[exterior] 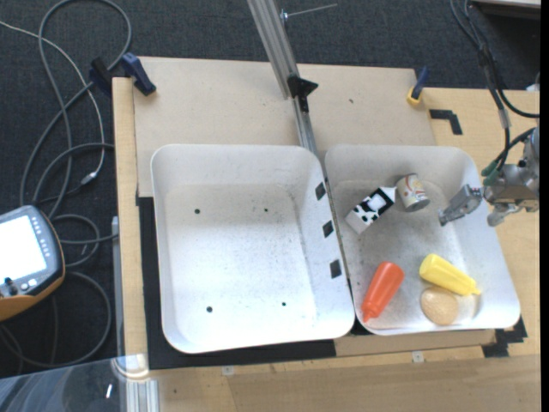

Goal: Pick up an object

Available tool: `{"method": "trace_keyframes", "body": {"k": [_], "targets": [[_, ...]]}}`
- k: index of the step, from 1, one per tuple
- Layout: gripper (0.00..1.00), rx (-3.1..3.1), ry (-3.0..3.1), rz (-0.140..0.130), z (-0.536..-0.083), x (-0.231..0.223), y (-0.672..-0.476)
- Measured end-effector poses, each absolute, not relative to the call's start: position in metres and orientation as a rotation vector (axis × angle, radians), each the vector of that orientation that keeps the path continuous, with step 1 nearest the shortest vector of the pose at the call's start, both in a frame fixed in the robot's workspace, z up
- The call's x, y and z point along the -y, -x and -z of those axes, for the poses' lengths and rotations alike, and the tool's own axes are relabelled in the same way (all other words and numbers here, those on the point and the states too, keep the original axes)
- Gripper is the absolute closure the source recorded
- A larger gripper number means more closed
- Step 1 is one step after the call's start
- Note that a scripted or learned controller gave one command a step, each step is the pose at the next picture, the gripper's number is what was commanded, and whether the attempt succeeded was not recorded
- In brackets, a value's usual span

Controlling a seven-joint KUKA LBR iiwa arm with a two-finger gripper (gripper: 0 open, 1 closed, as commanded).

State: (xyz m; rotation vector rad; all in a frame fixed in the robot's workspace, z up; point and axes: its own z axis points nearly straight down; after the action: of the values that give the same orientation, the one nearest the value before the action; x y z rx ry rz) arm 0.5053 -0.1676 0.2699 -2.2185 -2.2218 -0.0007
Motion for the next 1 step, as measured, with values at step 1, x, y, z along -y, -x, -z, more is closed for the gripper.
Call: {"method": "trace_keyframes", "body": {"k": [1], "targets": [[0.0,2.222,2.22,0.001,-0.2698,0.1677,-0.5053]]}}
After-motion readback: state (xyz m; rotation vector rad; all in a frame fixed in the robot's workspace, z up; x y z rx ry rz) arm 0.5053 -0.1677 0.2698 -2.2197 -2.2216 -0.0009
